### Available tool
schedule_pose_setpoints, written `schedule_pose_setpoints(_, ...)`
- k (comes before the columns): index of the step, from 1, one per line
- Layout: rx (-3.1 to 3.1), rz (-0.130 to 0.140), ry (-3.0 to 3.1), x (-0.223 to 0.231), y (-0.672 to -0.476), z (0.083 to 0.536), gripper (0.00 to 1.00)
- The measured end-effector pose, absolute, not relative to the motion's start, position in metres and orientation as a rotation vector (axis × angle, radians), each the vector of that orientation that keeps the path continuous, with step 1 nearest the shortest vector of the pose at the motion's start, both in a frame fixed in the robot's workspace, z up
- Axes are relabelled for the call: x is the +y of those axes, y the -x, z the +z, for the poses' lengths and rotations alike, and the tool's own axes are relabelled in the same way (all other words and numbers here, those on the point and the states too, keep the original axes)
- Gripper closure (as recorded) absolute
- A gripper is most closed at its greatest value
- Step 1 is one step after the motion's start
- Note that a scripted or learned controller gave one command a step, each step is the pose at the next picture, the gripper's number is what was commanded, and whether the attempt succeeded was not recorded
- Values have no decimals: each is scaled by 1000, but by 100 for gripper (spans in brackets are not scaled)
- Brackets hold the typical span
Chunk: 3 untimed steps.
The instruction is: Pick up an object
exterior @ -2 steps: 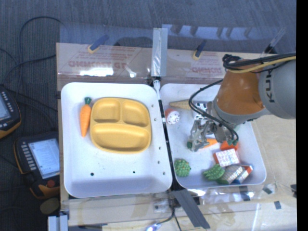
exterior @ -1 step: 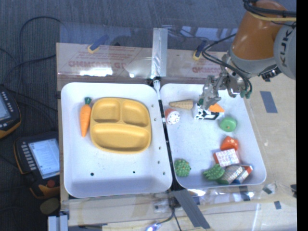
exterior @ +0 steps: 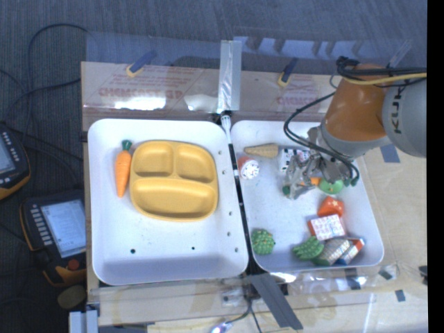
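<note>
The grey arm (exterior: 388, 116) reaches in from the right, gripper (exterior: 300, 179) lowered.

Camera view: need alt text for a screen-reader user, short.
The gripper is lowered into the right bin among small toy foods, including a green broccoli floret. The left bin holds a yellow divided tray with a toy carrot beside it.
</note>
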State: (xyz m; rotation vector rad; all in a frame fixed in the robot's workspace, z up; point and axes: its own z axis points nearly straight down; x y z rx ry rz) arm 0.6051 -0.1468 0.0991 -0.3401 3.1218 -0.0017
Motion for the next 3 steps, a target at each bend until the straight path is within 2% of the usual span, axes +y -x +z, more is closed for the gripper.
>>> schedule_pose_setpoints(1, 3134, 2, 138, -169, -599, 138, 100)
schedule_pose_setpoints(2, 3061, 12, 696, -215, -535, 124, 100)
schedule_pose_setpoints(3, 3050, -20, 641, -134, -551, 99, 100)
